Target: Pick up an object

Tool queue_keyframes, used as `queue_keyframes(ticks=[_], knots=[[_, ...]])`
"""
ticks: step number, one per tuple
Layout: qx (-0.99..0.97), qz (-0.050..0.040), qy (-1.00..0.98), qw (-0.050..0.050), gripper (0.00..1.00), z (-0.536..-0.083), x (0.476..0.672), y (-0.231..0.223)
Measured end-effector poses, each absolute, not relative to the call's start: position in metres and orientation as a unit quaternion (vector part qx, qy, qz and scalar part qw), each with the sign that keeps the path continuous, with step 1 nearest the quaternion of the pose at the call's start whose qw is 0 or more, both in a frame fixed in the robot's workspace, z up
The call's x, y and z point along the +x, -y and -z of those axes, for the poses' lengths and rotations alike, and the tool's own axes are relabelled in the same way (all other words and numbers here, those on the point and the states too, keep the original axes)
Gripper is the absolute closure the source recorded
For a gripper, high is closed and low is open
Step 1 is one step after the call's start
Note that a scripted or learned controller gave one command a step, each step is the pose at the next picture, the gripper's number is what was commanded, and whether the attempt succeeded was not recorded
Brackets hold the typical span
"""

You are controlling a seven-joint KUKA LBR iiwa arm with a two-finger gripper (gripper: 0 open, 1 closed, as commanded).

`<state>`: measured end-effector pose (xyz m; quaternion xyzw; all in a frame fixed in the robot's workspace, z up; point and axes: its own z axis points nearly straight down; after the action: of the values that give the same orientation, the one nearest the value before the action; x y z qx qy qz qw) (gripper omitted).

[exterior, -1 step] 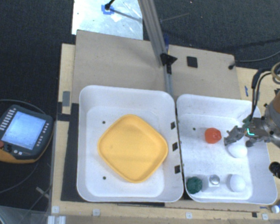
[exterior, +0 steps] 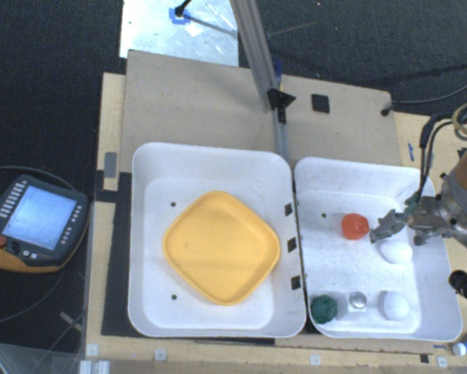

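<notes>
Over the right bin [exterior: 431,312] my pincer [exterior: 394,226] hangs between an orange ball [exterior: 355,227] and a white ball [exterior: 395,252]; whether it grips, I cannot tell.

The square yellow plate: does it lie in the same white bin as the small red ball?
No: the square yellow plate lies in the left white bin, the small red ball in the right white bin.

Bench [exterior: 201,97] bears two white bins [exterior: 156,183] side by side
</notes>
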<state>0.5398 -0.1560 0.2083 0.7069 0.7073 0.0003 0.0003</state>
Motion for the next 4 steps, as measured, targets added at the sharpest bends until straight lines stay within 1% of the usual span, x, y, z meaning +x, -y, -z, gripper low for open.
queue_keyframes(ticks=[1,2,3,4], knots=[[0.707,0.0011,-0.707,-0.002,0.0,-0.151,0.541,0.165],[0.707,0.001,-0.707,-0.002,0.0,-0.091,0.545,0.16],[0.707,-0.0003,-0.707,0.0,0.0,-0.09,0.545,0.16],[0.707,-0.0007,-0.707,0.001,1.0,-0.101,0.546,0.16]])
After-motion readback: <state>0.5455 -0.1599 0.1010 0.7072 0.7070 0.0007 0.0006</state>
